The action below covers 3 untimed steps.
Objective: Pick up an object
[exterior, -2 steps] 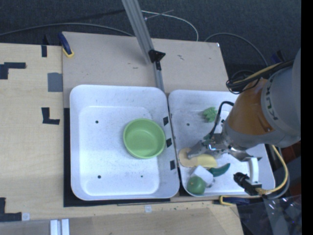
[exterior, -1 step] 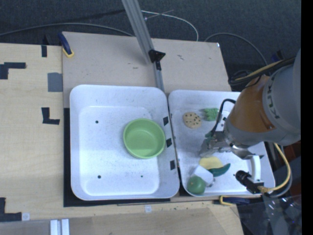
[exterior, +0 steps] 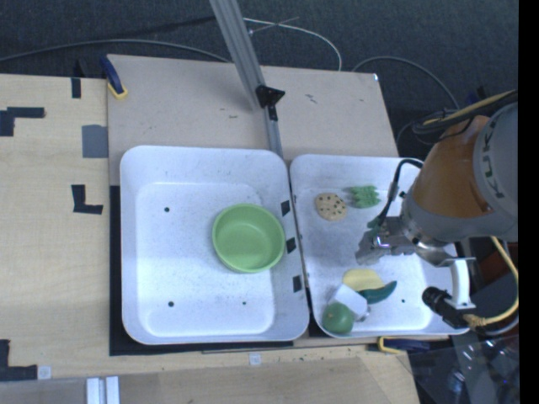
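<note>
My gripper (exterior: 376,247) hangs over the middle of the right bin (exterior: 337,175), just above a yellow banana-like piece (exterior: 360,279) with a dark green piece (exterior: 381,292) beside it. A green ball (exterior: 338,318) and a small white piece (exterior: 351,300) lie at the bin's front. A tan cookie (exterior: 330,206) and a green leafy toy (exterior: 365,196) lie toward the back. Nothing shows between the gripper's tips.
The left bin (exterior: 152,175) holds a green bowl (exterior: 248,237). A grey pole (exterior: 240,49) slants across the bench behind the bins. Cables trail over the dark floor at the back and right.
</note>
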Each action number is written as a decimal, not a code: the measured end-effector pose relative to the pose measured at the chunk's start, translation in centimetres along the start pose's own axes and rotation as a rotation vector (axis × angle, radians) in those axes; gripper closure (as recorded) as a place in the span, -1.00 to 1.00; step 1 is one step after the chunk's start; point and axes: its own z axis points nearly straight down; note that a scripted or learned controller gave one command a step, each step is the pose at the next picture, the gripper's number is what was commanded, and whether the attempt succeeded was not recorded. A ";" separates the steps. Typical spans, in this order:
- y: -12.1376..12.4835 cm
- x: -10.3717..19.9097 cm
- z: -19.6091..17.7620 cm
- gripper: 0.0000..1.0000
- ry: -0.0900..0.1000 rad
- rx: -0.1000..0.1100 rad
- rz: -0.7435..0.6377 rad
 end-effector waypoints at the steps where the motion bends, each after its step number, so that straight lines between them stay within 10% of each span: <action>1: 0.8 0.1 -4.5 1.00 -0.001 -0.002 -0.001; 3: 3.2 5.3 -5.4 1.00 0.002 0.004 -0.006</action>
